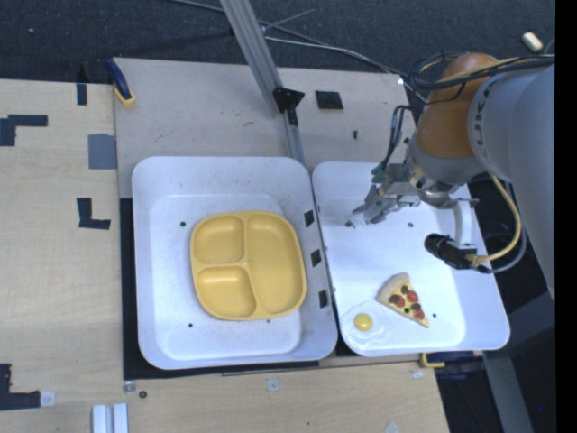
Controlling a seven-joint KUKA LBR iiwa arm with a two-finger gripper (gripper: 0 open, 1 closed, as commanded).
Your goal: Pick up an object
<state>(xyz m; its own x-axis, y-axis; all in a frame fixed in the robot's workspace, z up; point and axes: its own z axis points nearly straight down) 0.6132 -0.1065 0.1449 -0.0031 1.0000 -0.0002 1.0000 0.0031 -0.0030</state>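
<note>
A toy pizza slice (406, 300) lies in the right bin (361, 251) near its front. A toy fried egg with a yellow yolk (363, 323) lies to its left, at the bin's front left corner. A yellow divided plate (248, 264) sits in the left bin (162, 242). My gripper (377, 207) hangs over the back part of the right bin, well behind the pizza slice and the egg, pointing down and to the left. Nothing shows between its fingers.
A slanted metal pole (261, 52) runs from the top down to the gap between the bins. A black cable end (448, 249) hangs by the arm over the right bin. A blue and yellow clamp (120, 81) sits at the bench's back left.
</note>
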